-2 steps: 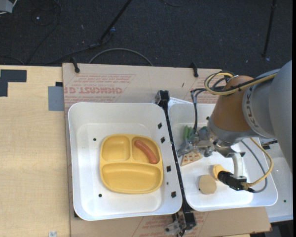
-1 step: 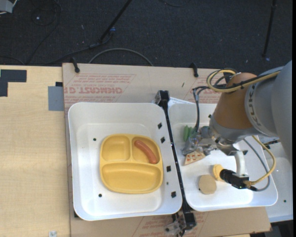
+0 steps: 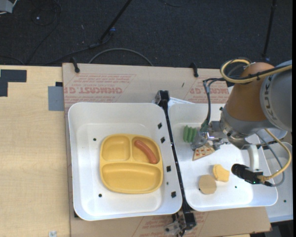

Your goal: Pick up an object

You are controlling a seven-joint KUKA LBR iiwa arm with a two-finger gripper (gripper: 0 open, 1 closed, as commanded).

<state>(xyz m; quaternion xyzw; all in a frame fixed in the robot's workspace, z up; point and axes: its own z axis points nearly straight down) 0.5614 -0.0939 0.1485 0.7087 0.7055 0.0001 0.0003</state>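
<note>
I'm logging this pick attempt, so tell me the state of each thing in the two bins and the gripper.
Yellow divided tray: flat in the left bin.
Hot dog: lying in the tray's upper right compartment.
Green item: in the right bin.
Pizza slice: flat, at the gripper.
Yellow chunk: loose.
Tan round piece: loose.

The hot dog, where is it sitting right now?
The hot dog lies in the upper right compartment of the yellow divided plate, inside the left bin in the camera view.
</note>
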